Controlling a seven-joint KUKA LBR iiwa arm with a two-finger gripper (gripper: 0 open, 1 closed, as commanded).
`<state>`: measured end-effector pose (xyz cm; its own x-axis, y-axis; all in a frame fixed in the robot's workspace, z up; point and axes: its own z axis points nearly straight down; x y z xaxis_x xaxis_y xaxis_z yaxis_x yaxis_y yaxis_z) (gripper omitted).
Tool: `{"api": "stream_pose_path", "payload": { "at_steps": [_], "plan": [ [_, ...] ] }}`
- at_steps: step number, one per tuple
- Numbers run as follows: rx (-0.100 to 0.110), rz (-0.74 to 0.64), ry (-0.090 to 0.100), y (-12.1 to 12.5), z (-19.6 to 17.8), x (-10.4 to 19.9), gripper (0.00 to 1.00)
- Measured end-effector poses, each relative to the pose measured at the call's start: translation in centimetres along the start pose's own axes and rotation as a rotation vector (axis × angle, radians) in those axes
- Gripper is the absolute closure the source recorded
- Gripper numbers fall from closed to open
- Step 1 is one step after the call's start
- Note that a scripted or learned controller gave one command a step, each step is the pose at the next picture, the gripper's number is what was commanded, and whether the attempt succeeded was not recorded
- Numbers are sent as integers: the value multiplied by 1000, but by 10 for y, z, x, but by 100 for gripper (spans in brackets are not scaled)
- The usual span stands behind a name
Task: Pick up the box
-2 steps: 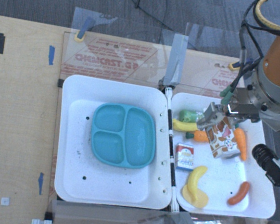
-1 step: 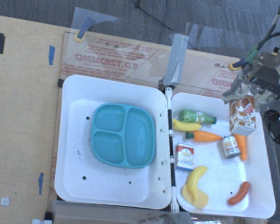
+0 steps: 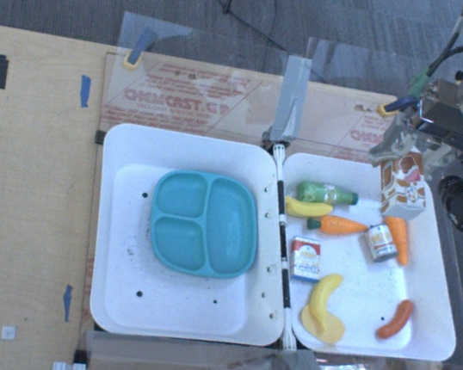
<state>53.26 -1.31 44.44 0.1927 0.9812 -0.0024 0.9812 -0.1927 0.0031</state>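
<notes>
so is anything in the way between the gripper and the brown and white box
Nothing visible. The gripper sits right at the top of the box; the carrot and can lie by its lower end, not between.

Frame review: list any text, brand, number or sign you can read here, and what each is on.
Red print on the clear sheet behind the bins: mirrored and faint, not readable.
Small box, red and white front: print too small to read.
Carton under the gripper: picture only, lettering blurred.
Can: label unreadable.
</notes>
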Motion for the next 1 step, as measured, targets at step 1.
{"api": "stream_pose_path", "payload": {
  "at_steps": [1],
  "plan": [
    [6, 112, 1, -17, 150, 76, 100]
  ]
}}
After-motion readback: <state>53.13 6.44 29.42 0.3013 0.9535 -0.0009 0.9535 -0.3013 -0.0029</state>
